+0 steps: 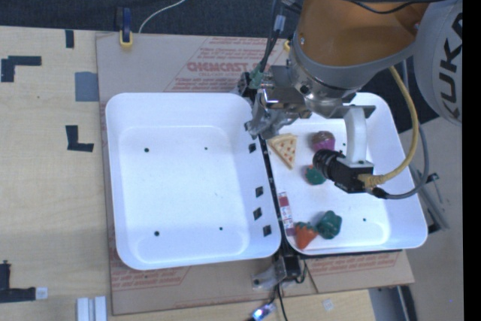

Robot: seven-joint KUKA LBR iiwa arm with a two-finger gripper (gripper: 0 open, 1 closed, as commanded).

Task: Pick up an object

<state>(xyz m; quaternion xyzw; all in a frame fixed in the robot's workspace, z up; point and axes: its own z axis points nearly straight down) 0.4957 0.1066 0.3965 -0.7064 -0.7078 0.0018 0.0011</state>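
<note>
My gripper (264,119) hangs under the big orange wrist, over the upper left corner of the right bin (379,203), close to the divider between the bins. Just below it and to its right, a yellow cheese wedge (284,149) lies on the bin floor. A maroon round object (323,140) sits to the right of the wedge. A small teal object (314,177) lies lower, partly behind a black fitting on the arm. Near the bin's front edge are a larger teal object (328,223) and an orange-red carrot-like piece (304,237). I see nothing held in the gripper.
The left bin (180,184) stands beside the right one on a cardboard sheet (203,64). A black fitting with a yellow cable (342,171) hangs off the arm over the right bin. The arm's bulk covers the right bin's back part.
</note>
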